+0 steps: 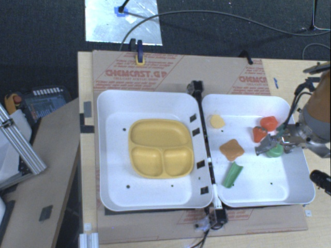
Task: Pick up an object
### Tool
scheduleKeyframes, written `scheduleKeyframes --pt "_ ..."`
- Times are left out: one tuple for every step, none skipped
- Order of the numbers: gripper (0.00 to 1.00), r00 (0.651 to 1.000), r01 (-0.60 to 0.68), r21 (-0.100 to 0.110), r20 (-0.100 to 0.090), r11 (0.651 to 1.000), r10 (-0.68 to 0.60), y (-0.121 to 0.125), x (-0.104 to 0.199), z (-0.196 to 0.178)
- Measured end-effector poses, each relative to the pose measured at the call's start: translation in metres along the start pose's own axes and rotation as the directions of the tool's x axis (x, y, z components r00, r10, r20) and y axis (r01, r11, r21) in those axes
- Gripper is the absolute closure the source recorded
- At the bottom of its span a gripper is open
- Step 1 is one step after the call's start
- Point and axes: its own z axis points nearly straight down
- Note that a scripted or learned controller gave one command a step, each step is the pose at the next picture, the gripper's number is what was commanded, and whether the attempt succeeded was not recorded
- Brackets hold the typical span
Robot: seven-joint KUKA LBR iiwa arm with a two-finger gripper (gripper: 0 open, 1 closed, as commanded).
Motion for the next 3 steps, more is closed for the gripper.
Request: scheduleKeyframes --pt "0.0 1.0 0.001 0.001 -0.001 1.0 -0.001 0.0 0.011 0.054" --pt "0.0 1.0 0.0 0.001 -0.001 1.0 0.0 -0.001 0.011 0.117" --pt "1.0 1.0 0.001 -0.004 0.001 1.0 -0.001 0.0 0.01 0.103"
